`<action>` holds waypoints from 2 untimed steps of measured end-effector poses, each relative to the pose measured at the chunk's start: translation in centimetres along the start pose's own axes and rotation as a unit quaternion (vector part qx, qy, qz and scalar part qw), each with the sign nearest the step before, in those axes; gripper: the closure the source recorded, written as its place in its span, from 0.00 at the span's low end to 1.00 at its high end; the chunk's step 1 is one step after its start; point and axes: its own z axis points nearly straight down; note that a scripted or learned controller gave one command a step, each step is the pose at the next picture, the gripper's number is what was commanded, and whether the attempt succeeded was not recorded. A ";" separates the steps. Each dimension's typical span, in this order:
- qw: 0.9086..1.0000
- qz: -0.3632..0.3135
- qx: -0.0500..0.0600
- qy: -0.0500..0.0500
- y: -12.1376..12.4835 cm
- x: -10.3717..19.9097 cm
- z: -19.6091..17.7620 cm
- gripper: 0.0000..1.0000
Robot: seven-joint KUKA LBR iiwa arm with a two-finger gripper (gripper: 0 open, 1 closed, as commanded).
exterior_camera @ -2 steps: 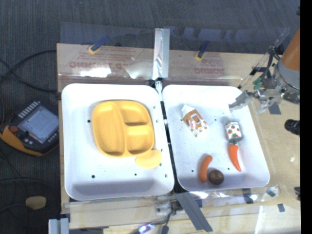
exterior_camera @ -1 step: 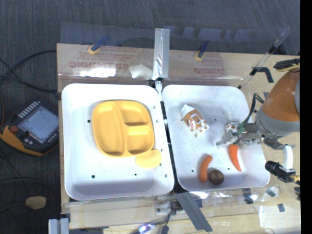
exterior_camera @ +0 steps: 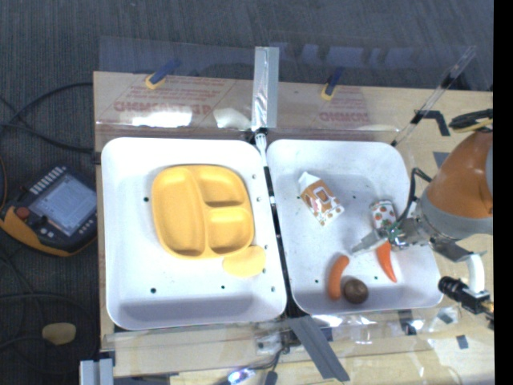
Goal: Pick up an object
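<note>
My gripper is low in the right bin, near its right side. An orange carrot-like piece lies just below it, its top end reaching the gripper. Just above the gripper sits a small, speckled, multicoloured object. A second orange piece and a dark brown ball rest near the bin's front edge. Toward the bin's middle lies a white and orange packet.
The left bin holds a yellow divided plate and a pale yellow slice by its front right corner. A metal divider stands behind the bins. A pendant lies off the bench at left.
</note>
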 end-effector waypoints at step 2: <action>0.998 0.067 0.012 0.000 7.8 4.0 -10.4 1.00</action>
